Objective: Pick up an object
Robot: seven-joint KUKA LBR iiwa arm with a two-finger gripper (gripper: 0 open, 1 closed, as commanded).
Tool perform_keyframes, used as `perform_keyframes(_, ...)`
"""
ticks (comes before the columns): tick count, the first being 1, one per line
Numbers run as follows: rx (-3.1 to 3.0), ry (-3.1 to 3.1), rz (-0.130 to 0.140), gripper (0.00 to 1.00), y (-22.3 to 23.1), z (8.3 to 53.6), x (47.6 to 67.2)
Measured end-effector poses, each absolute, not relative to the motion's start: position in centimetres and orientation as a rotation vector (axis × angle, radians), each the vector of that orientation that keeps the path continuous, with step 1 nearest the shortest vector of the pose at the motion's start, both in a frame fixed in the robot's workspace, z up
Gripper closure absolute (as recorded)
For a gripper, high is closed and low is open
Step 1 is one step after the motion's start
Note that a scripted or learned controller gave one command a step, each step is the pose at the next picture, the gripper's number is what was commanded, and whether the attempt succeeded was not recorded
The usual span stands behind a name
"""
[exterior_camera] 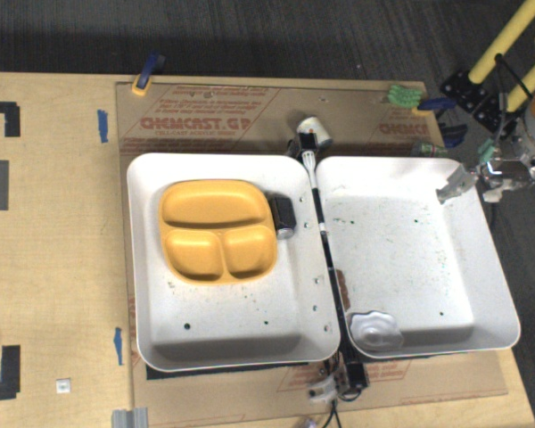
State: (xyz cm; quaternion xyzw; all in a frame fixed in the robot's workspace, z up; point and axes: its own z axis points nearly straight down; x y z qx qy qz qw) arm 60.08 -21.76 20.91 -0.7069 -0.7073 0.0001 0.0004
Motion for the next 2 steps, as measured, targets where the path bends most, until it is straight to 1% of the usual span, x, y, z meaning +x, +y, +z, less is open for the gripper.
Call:
perform_keyframes(1,-2.332,-2.119,-0.019,0.0,-20.9,10.5,55.3)
perform_keyframes(2,-2.15,-2.294,-0.003,0.0,-14.9,8.5,61.2)
